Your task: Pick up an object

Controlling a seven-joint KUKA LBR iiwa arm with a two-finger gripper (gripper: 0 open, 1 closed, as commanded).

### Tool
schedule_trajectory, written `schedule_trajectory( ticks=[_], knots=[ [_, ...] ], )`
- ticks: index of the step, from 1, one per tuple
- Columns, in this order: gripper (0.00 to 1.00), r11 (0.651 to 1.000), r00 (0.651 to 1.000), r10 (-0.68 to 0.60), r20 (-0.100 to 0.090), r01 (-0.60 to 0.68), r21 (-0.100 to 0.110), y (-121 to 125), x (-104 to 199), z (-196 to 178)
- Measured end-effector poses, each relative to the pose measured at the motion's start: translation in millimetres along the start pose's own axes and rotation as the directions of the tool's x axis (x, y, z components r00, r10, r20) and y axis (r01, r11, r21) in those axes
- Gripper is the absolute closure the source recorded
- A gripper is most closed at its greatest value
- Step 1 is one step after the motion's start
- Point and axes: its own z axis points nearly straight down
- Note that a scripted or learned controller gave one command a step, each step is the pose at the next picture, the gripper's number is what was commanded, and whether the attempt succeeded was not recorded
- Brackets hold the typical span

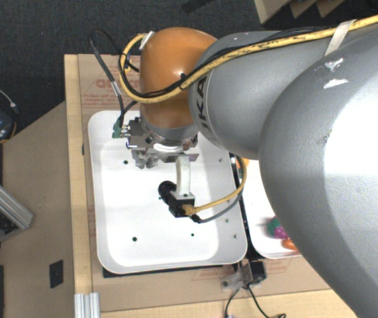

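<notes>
Magenta and green, a small piece (pixel 278 228) lies in the right bin (pixel 259 207), close to that bin's near edge. Just beside it, a little nearer to you, sits an orange piece (pixel 288 244). Both are partly covered by the arm (pixel 308 124), so you cannot make out their full shapes or tell whether they touch each other. The bin shows as a narrow white strip between the arm and the dividing edge.

The gripper (pixel 145 159) is well apart from those two pieces. It hangs over the left bin (pixel 119 247), above the far part of its white floor and towards its left side. The wrist body hides most of it from this slant, so you cannot tell whether it is apart or together, nor whether it touches the floor. You can see no object clamped in it.

A few dark specks (pixel 134 238) dot the left bin's floor, too small to identify. Above the gripper, the orange band (pixel 169 65) bulges towards you, and the grey arm sweeps in from the right, filling the upper right of the view. Both bins rest on a brown bench (pixel 77 177).
</notes>
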Motion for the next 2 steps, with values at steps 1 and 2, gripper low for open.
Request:
schedule_trajectory(
  ticks=[1,2],
  knots=[
    [1.00,1.000,1.000,-0.002,-0.001,0.002,0.008,-56,1,16],
    [1.00,1.000,1.000,0.001,-0.005,-0.001,0.000,-55,-28,98]
  ],
)
